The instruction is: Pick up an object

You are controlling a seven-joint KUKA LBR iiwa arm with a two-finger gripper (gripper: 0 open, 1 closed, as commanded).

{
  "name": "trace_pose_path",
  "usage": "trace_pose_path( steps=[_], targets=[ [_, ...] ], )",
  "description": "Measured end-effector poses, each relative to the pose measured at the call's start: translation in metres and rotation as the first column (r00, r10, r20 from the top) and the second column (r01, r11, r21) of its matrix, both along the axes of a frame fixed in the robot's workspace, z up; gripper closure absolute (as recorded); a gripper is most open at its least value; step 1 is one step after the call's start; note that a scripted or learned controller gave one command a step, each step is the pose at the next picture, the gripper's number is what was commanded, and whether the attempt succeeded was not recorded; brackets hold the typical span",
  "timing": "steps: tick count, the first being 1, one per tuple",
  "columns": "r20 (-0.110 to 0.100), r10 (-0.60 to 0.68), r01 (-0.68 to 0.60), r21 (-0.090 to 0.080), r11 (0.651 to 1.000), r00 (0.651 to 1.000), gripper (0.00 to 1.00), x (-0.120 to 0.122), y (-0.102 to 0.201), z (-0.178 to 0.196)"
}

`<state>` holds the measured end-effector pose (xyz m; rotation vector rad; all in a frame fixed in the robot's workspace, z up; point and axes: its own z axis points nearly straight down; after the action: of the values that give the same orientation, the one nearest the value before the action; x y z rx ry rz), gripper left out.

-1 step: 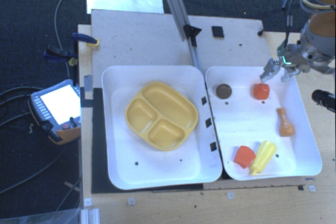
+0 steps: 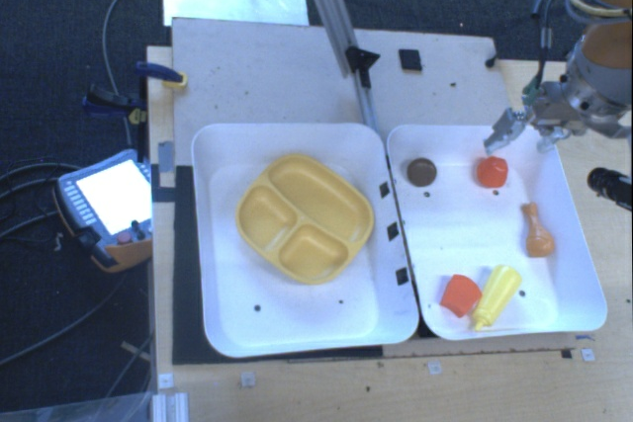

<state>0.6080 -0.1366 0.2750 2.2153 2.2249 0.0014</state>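
Gripper [image 2: 524,135]: above right bin's [image 2: 579,242] far edge; fingers spread, nothing between.
Red object [image 2: 493,172], possibly a tomato: just below left fingertip [image 2: 497,139], seemingly apart.

The grey arm [image 2: 593,64] reaches in from the right, its end effector [image 2: 522,131] angled downward, fingers spread apart.

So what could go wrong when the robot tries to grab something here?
Three things, maybe. The gripper hovers by the right bin's top rim, so coming straight down it might bump that rim. The nearest thing, the red-orange round toy, looks smooth and could roll or squirt away. And the yellow bottle appears to touch the red-orange block, so grabbing one may nudge or drag the other.
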Motion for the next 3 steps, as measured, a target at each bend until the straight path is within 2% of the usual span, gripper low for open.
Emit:
trace_pose_path(
  steps=[1, 3],
  targets=[
    [-0.003, 0.002, -0.002, 0.0, 1.0, 1.0, 0.0, 0.008, 0.004, -0.046],
    [-0.005, -0.002, 0.002, 0.001, 1.0, 1.0, 0.0, 0.017, 0.008, -0.168]
  ],
)
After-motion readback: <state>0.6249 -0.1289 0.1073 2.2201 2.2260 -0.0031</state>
